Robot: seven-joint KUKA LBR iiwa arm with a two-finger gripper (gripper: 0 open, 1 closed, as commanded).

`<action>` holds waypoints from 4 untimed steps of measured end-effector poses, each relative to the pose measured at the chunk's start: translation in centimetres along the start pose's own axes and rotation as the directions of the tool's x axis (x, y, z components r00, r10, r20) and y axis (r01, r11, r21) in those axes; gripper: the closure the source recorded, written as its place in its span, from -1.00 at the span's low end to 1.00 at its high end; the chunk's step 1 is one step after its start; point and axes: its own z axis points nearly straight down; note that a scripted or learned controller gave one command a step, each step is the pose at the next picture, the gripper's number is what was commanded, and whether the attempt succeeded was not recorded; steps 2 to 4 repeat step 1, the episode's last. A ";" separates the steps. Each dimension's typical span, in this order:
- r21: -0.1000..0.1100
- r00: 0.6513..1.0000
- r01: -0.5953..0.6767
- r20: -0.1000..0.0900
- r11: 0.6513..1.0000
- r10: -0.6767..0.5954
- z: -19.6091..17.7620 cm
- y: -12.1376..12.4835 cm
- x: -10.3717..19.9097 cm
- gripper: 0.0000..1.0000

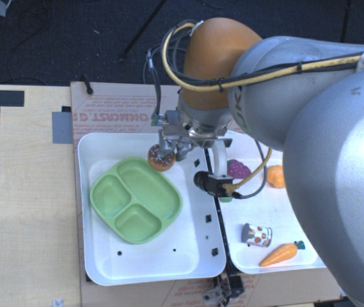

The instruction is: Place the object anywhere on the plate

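1. Doughnut (162,158), brown with a pink-speckled top, sits at the upper right edge of the green plate (135,199), right under the gripper (167,147); it seems to overlap the plate's rim, though whether it rests on the rim or hangs above it I cannot tell.
2. Gripper fingers come down around the doughnut's top; the doughnut appears to be between them, so I judge it to be held, though the fingertips are partly hidden by the wrist.
3. Plate lies in the left bin (98,261), tilted on the diagonal, with three compartments: one large along the upper side, two smaller below it; the nearest to the doughnut is the large upper one.
4. Step in hand, as I judge it: carry the doughnut a little inward, toward the lower left, so that it clears the raised rim and is over a flat compartment floor before letting go.
5. To do it well: lower until the doughnut is close to the floor, then open; a drop onto the rim or a divider could send it rolling off into the bin.
6. Right bin (277,270) holds a purple grape bunch (238,169), an orange fruit (276,176), a small cup (257,235) and a carrot (280,254); all are well apart from the plate and need no attention.
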 end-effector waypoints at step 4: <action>0.001 1.000 -0.002 0.003 1.000 0.002 0.0 0.0 -0.2 -1.00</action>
